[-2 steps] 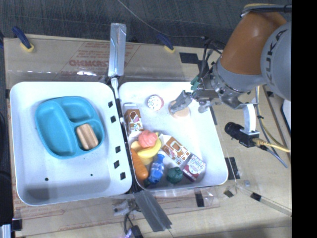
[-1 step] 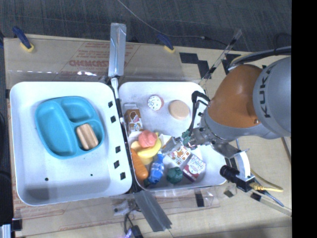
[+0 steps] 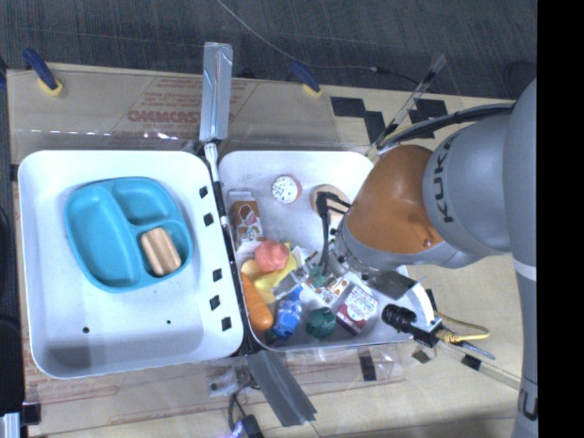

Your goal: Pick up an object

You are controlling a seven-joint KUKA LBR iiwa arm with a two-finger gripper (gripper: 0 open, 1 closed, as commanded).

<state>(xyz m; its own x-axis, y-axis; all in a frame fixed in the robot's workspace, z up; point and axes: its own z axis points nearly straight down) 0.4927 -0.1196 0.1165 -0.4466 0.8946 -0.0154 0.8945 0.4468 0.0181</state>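
Arm: the grey KUKA arm [image 3: 474, 190], with its orange band, is reached in from the right and is lowered over the right bin [image 3: 265, 167].
Gripper: the gripper [image 3: 321, 267] is seen low among the clutter in the middle of the right bin; whether it is open or closed cannot be told, as the wrist is in the way.
Task's thing: no object is seen to be held. The candidates are heaped in the near-left part of the right bin: a pink ball-like item [image 3: 270, 255], a yellow piece [image 3: 276, 279], an orange carrot-like item [image 3: 258, 305], a blue item [image 3: 287, 318], a dark green item [image 3: 320, 322] and a red-labelled packet [image 3: 356, 305].
Other contents, right bin: a brown packet [image 3: 245, 222] and a white speckled disc [image 3: 285, 189] are lying toward the far side.
Left bin: a blue divided tray [image 3: 114, 235] is set in the left bin [image 3: 55, 336], with a tan cylinder [image 3: 161, 250] in its near-right compartment.
Risk: because the objects are touching and overlapping, a neighbour could be caught or only nudged aside, and a closure on nothing is judged likely.
Risk, second: rounded items could be squeezed out sideways if they are gripped off-centre.
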